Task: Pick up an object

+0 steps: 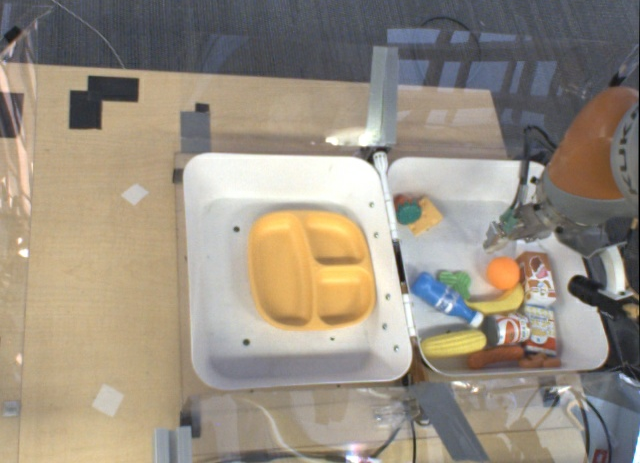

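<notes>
Two white bins sit side by side on the bench: left bin (210, 351) holds a yellow divided tray (310, 269), right bin (470, 176) holds all the small stuff. You've got the arm (595, 156) coming in from the right, orange band over the bin's right rim, gripper (503, 231) low over bare floor in the bin's upper right part. Fingers (small, blurry, metal-grey) can't be read for opening, so I cannot tell how wide they stand; nothing shows between them.

Nearest candidate is the orange ball (504, 273), just below the gripper in the view and slightly right, so your coming move is a short shift toward the near edge. Yellow banana (498, 301) lies just under the ball, long axis roughly left-right with a slight tilt. Blue bottle (442, 296) lies left of that, axis slanting down to the right. Corn cob (453, 343) and a brown sausage-like piece (505, 357) run left-right along the bottom. Red-labelled packets (536, 296) are along the right side, partly cut off by arm hardware. Green piece on a yellow block (418, 213) is at upper left, shape hard to make out.
</notes>
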You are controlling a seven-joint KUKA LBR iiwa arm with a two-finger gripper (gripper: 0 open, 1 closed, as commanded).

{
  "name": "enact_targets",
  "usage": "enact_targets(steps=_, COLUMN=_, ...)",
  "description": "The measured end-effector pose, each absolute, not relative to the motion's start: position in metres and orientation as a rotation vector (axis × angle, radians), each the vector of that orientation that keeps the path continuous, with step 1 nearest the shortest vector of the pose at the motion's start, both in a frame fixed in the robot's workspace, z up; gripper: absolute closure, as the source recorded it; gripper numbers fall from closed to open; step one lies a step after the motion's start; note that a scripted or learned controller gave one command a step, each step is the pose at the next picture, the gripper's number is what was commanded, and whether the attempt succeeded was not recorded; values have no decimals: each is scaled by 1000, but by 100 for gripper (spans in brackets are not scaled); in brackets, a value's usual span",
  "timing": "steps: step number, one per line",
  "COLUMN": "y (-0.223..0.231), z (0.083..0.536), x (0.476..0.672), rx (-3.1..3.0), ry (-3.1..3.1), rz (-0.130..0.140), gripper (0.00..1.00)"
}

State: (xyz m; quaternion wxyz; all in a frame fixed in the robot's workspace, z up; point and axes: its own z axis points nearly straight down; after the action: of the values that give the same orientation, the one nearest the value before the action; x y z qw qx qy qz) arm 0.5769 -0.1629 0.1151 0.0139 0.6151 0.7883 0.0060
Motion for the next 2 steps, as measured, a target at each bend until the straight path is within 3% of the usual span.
enact_targets(steps=1, y=-163, z=114, x=577, rx=1916, ry=2456, rz=17, gripper=0)
enact_targets(steps=2, y=-97, z=95, x=522, rx=2240, ry=2188, rz=16, gripper=0)
